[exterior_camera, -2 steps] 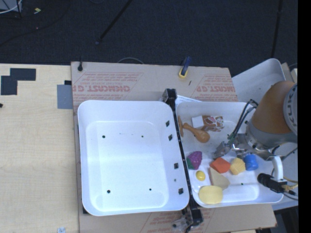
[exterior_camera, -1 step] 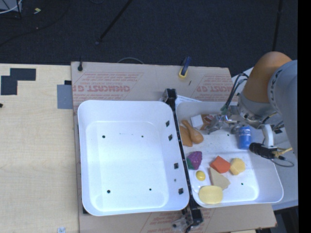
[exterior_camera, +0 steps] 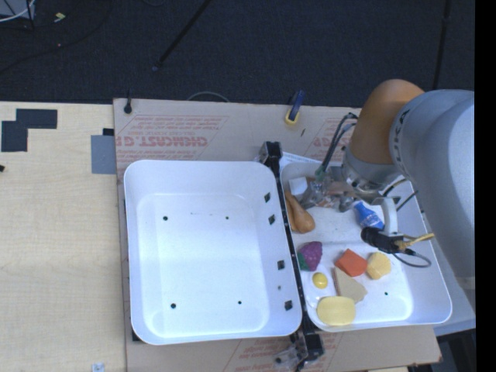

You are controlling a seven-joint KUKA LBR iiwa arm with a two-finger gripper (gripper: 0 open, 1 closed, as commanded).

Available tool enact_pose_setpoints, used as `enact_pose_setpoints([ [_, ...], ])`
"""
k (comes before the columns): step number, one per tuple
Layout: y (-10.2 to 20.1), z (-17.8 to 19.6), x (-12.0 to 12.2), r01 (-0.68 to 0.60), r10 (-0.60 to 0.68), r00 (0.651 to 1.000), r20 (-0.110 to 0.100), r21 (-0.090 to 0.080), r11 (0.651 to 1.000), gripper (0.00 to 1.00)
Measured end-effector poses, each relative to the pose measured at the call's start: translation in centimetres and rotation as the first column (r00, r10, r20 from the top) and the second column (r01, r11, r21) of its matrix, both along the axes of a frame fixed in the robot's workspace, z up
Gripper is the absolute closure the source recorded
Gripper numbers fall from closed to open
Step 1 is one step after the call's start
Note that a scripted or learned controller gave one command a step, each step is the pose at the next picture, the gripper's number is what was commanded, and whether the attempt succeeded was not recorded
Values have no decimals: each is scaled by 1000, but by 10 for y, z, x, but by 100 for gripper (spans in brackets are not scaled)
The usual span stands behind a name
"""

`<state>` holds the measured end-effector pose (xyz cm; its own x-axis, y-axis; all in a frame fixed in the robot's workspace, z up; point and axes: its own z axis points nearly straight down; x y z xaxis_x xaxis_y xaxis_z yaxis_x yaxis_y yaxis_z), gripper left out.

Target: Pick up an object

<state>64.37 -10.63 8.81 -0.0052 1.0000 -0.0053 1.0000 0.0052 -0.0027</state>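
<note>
My gripper (exterior_camera: 320, 191) is low in the back of the right bin (exterior_camera: 439, 304), just right of the divider. A brown, elongated object (exterior_camera: 299, 215) lies right below and left of it, close by; I cannot tell whether they touch. A blue object (exterior_camera: 369, 214) lies to the gripper's right, under the wrist. Nearer the front lie a purple object (exterior_camera: 311, 253), a small yellow ball (exterior_camera: 320, 280), an orange block (exterior_camera: 351, 263), a yellow lump (exterior_camera: 379, 266), a tan block (exterior_camera: 350, 288) and a larger yellow piece (exterior_camera: 335, 310).
The left bin (exterior_camera: 139, 208) stands beside the right one, with a black clip strip (exterior_camera: 280, 231) along their shared edge. The grey arm (exterior_camera: 434, 169) with its orange band (exterior_camera: 384, 122) covers the right bin's back right corner.
</note>
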Motion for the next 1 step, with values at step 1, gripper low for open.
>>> enact_pose_setpoints([
  [1,-2,9,-1,5,-5,1000,-6,5,1000,100],
])
